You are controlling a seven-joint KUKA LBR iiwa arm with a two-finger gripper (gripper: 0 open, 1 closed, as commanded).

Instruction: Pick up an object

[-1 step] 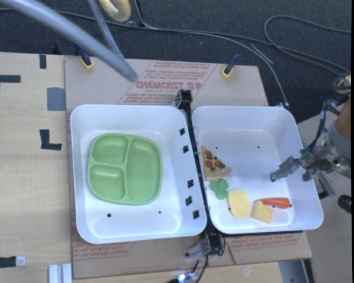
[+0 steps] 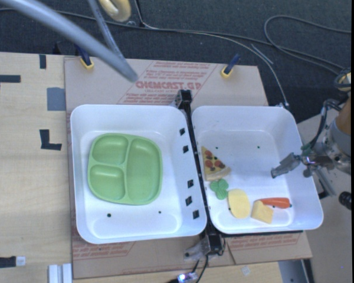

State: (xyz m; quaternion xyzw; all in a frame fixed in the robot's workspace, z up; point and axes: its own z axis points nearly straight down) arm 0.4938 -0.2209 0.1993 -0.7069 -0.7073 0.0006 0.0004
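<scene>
**Gripper at the right bin's far wall, toy foods below it**

You see two white bins side by side. The left bin (image 2: 82,175) holds a green divided plate (image 2: 125,168), lying flat. The right bin (image 2: 248,119) holds five small toy foods, all in its nearer half: a pizza slice (image 2: 213,163) against the central divider, a green leafy piece (image 2: 219,188) just beneath it, a pale yellow oval piece (image 2: 238,203), a yellow wedge (image 2: 262,211) beside that, and an orange carrot-like piece (image 2: 275,203) touching the wedge's upper edge.

The gripper (image 2: 281,170) enters from your right, over the right bin's right-hand wall, well apart from the pizza slice and above the carrot-like piece. Only one dark finger is clearly resolved; you cannot tell how wide the claw stands, and nothing is visible in it. The arm's wrist is cut off at the frame's edge. The leafy piece is too small to identify further.
</scene>
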